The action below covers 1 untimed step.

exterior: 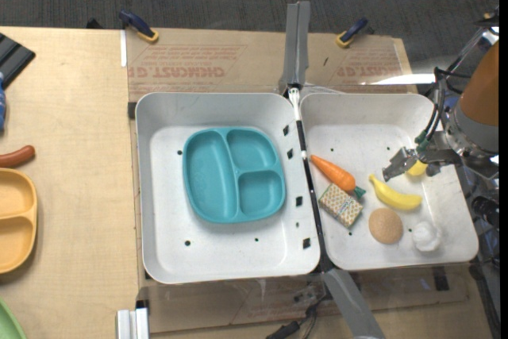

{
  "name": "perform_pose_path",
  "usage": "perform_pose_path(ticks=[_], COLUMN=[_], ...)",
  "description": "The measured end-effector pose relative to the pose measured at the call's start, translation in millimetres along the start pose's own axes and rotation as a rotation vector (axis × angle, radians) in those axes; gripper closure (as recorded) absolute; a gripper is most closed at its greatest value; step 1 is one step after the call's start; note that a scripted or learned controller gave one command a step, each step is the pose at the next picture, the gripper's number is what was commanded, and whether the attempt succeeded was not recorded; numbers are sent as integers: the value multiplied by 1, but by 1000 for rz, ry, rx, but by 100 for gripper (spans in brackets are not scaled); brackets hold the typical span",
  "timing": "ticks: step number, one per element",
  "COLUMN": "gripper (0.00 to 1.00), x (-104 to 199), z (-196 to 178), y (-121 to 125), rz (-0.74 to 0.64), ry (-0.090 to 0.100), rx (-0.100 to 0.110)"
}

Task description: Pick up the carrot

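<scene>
**Getting Over to the Carrot**

My job is to pick up the carrot point(332, 172). It lies in the right bin point(361, 111), close to the wall that sits between the two bins. Its thin orange tip points up and to the left, and its green end points down and to the right. That green end is touching or almost touching a little patterned box point(341, 206).

My gripper point(403, 163) hangs on the right side of the same bin, just above the banana point(394, 195). I think there is something small and yellow right by it, but I cannot tell if I am holding it. I also cannot tell how far apart my fingers are.

The carrot is well apart from me, so I think my first move should be a slide to the left. I should stay high as I go, so I do not bump the banana or the brown egg point(386, 225).

The carrot lies at a slant, so I should turn to close across its thin width, not along it. I should aim for the fat orange middle. That keeps me away from the box and the bin wall.
</scene>
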State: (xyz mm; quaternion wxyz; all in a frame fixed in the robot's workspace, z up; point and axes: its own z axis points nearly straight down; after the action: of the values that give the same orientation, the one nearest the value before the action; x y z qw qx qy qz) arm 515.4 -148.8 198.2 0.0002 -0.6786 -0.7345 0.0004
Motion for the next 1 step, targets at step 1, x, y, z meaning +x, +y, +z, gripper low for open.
perform_pose_path(ticks=[1], gripper=[0], x=[50], z=[106], y=[31], rz=[89], ry=[1], rx=[0])
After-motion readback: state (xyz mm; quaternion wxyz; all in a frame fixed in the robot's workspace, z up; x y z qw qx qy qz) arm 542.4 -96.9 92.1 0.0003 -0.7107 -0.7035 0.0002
